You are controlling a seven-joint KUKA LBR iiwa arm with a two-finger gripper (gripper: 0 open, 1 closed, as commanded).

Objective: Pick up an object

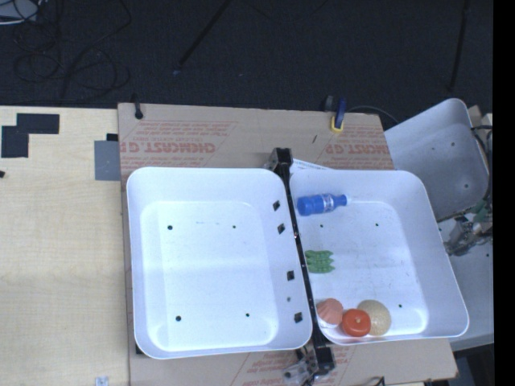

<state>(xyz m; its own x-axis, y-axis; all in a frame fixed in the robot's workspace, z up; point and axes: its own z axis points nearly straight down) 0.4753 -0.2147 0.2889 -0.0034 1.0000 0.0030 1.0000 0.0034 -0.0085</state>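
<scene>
The right bin (pixel 438 252) holds several small objects. A blue bottle with a white cap (pixel 321 204) lies on its side near the bin's far left corner. A small green knobbly piece (pixel 319 261) rests by the left wall, about midway. In the near corner, three round things crowd together: a pinkish one (pixel 328 310), a red one (pixel 356 322) and a beige one (pixel 376 315), touching each other.
The left bin (pixel 137 256) stands beside the right one, with black clips (pixel 290 276) along the joint. Both sit on cardboard (pixel 233 139). A yellow and blue clamp (pixel 339 117) stands at the back. At the right are a grey metal plate (pixel 438 143) and cables (pixel 471 227).
</scene>
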